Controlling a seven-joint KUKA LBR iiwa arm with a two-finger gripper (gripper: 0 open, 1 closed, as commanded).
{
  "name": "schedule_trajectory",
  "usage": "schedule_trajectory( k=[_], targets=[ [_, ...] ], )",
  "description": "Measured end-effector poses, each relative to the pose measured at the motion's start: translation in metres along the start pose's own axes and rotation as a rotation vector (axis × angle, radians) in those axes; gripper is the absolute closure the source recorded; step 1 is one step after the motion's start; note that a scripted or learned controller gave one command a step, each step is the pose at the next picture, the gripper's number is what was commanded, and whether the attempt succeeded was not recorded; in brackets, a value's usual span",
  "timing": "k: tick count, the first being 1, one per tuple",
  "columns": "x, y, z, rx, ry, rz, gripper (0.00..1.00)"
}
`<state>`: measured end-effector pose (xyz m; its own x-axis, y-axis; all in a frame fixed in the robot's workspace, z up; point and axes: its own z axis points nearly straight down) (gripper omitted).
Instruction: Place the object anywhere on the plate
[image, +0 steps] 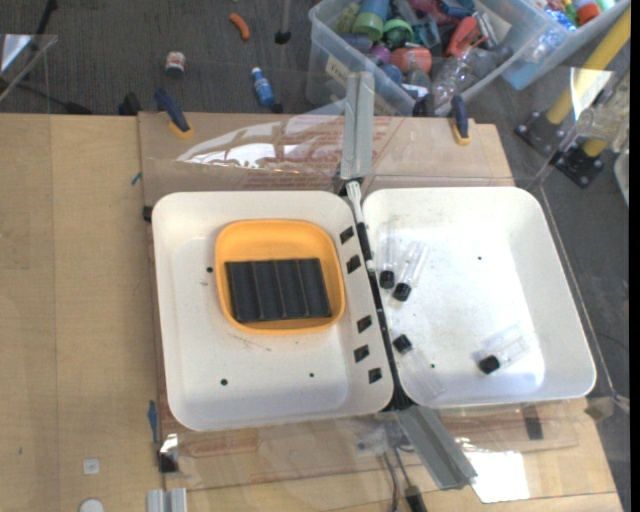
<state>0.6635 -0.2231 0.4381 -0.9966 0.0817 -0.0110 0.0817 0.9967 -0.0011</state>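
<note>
Grey arm's gripper: grasp state cannot tell. Black ribbed block (278, 290) lying flat on orange plate (232, 243), inside left bin (180, 380). Looks placed, so task seemingly done. Small clear black-capped vials (400, 275) scattered in right bin (540, 260). Nothing obviously left.

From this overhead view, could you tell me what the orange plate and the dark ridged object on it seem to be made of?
Orange plate: probably plastic, smooth with a soft sheen and an even moulded rim. Dark ridged object: perhaps rubber or matte plastic, dull black with parallel grooves; the view leaves it open.
</note>
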Motion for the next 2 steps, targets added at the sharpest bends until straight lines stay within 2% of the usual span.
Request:
schedule_trajectory(
  k=[2],
  targets=[
    [-0.0046,0.0024,-0.0002,-0.002,-0.002,-0.764,1.0]
  ],
)
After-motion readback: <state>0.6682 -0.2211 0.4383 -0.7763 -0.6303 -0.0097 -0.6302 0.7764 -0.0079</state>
